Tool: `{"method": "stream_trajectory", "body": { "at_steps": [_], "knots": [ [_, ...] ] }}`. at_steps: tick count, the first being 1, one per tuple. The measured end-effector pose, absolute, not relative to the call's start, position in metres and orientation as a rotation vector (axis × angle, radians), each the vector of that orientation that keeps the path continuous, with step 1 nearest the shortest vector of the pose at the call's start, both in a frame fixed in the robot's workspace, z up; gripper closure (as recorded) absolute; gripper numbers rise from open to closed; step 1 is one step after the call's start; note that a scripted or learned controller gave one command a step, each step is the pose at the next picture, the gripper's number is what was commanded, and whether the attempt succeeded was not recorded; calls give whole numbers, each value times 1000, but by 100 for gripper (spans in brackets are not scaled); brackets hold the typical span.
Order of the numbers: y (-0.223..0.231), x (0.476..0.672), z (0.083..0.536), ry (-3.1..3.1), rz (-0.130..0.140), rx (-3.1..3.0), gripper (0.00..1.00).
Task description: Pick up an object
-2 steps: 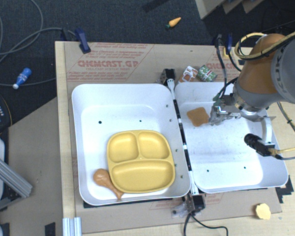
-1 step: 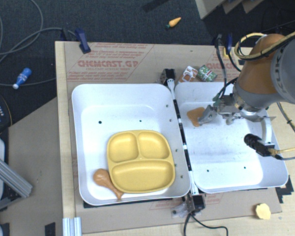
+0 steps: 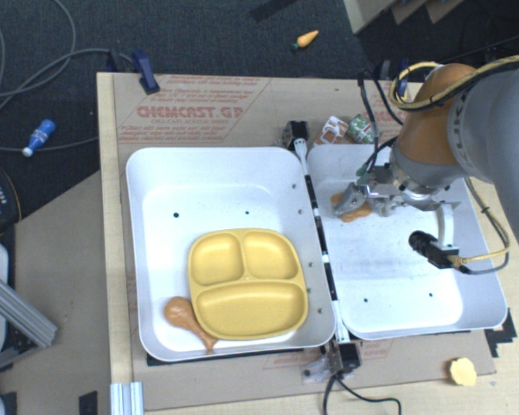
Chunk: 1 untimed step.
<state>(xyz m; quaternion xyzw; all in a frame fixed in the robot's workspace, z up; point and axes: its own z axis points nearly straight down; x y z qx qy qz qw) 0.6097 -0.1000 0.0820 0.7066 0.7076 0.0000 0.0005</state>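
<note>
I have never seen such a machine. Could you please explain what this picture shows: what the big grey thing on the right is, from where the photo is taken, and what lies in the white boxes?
The photo is taken by one fixed camera above a bench, looking down at a slant. The grey shape with an orange band is a robot arm reaching in from the right. At its end is the tool, low in the right bin, next to a small orange object. I cannot tell whether the tool holds it. The left bin holds a yellow divided plate, with a tan spoon-like piece partly under its edge. Small items lie outside the bins, such as a yellow piece on the bench.
</note>
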Motion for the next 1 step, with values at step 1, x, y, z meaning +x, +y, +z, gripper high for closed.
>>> {"method": "stream_trajectory", "body": {
  "at_steps": [1],
  "knots": [
    [-92, 638, 85, 2221, 4, 2217, 0]
  ]
}}
